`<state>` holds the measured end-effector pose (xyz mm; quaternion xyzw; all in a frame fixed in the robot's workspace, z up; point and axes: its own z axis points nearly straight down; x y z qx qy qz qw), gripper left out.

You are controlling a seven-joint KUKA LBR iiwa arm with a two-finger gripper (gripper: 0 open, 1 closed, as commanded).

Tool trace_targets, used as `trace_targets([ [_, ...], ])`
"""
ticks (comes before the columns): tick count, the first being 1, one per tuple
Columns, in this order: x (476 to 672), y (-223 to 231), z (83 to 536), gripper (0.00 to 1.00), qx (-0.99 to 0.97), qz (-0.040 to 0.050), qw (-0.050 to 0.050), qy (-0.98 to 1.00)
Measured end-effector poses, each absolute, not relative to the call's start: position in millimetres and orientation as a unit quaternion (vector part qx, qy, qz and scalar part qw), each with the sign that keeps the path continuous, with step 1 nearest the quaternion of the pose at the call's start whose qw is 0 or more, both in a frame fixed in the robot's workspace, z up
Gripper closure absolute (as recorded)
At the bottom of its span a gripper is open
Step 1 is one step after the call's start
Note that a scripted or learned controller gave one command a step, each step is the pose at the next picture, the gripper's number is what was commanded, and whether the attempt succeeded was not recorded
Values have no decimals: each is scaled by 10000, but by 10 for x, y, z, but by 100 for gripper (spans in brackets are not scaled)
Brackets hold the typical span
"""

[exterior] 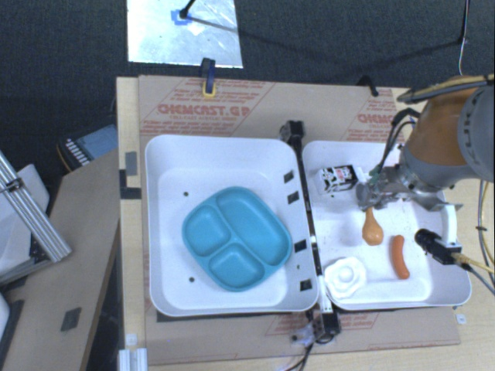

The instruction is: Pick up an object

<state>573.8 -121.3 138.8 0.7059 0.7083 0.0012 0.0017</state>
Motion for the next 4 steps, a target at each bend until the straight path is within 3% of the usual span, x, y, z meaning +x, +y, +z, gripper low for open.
trace_targets([
  [2, 5707, -1255, 2401, 100, 7057, 18, 27, 7085],
  [4, 5781, -308, 2393, 100, 7036, 12, 2, 7106],
])
